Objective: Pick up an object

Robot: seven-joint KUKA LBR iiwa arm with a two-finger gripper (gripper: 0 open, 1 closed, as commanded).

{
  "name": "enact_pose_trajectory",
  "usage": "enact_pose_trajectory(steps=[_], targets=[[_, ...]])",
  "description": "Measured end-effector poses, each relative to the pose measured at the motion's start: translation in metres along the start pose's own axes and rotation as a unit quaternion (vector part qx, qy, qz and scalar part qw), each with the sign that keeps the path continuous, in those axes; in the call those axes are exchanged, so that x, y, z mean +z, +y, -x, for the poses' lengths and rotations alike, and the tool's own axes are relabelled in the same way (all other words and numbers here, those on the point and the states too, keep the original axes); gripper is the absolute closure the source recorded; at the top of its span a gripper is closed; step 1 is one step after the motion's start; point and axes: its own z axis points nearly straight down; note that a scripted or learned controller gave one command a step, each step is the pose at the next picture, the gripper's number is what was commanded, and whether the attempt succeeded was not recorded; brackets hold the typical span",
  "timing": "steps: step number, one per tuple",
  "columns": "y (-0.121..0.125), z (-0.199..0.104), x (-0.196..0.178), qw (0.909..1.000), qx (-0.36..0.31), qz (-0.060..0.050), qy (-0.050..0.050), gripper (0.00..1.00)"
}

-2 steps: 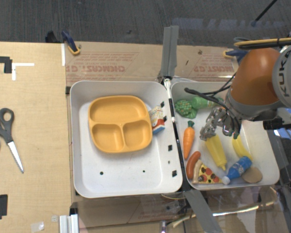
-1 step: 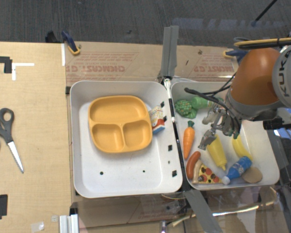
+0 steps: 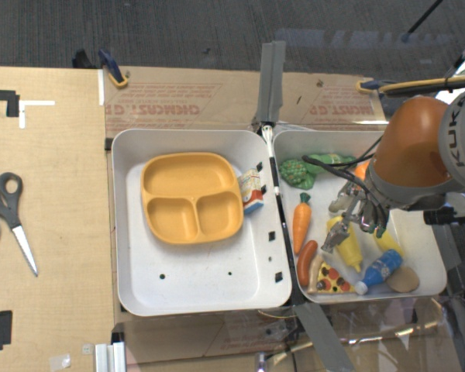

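From the camera view I see the gripper [image 3: 355, 222] low inside the right bin [image 3: 430, 242], its fingers apart with nothing between them, hanging over a yellow toy [image 3: 349, 248]. Just left of it lies a carrot [image 3: 301, 220], with a red sausage [image 3: 307, 260] below that and a pizza slice [image 3: 328, 280] near the bin's front wall. A blue bottle [image 3: 380, 271] rests right of the pizza. The left bin [image 3: 194, 285] holds an orange divided plate [image 3: 192, 196]. Scissors [image 3: 12, 215] lie on the counter [image 3: 46, 285] far left.
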Motion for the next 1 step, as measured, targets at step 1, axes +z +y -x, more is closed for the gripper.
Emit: enact_pose_trajectory(steps=[1], targets=[[0.0003,0.0011,-0.0096,1.0,0.001,0.001,-0.001,1.0]])
